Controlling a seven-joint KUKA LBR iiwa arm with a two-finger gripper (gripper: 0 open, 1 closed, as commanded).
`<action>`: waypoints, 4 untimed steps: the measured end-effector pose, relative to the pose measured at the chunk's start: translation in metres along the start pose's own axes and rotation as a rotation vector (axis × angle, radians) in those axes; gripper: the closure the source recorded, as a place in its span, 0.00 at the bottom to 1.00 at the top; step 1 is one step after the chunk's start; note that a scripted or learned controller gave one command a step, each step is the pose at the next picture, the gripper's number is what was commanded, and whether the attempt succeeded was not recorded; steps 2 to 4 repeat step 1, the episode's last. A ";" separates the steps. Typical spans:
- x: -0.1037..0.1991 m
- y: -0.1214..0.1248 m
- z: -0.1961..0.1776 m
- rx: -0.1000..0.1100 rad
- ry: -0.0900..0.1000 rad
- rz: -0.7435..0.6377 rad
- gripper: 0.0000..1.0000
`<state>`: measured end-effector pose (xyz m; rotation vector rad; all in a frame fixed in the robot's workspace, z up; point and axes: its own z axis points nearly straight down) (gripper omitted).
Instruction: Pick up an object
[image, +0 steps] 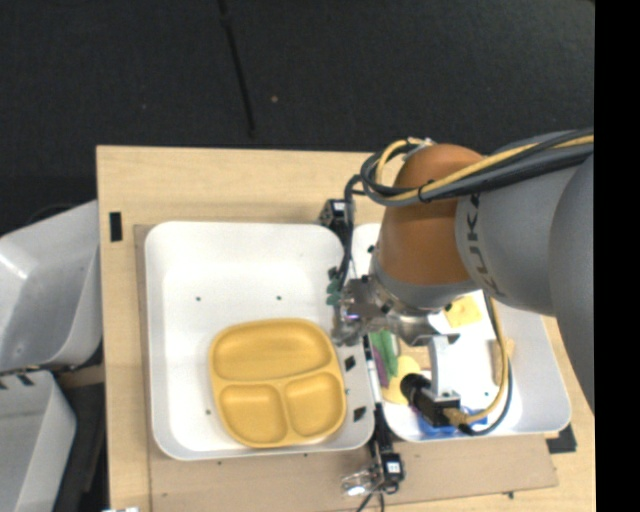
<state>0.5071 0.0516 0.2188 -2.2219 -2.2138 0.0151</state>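
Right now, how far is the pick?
Done: the grey arm with the orange band has reached down over the right white bin, above a clutter of small items including a green piece and a yellow piece. In hand: nothing visibly; the wrist hides the gripper. Left: grasp and lift. The yellow three-compartment tray lies untouched in the left white bin.

The yellow divided plate (277, 381) at lower centre looks like smooth plastic with a soft sheen. Both white bins (180, 300) look like matt plastic too, and the bench (125, 185) around them is pale raw-looking wood. The arm (500, 240) at right has an orange band that's glossy, its grey shell more satin.
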 end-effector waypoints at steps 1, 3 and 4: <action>0.070 -0.019 -0.085 -0.016 0.006 -0.011 1.00; 0.070 -0.019 -0.085 -0.016 0.006 -0.011 1.00; 0.070 -0.019 -0.085 -0.016 0.006 -0.011 1.00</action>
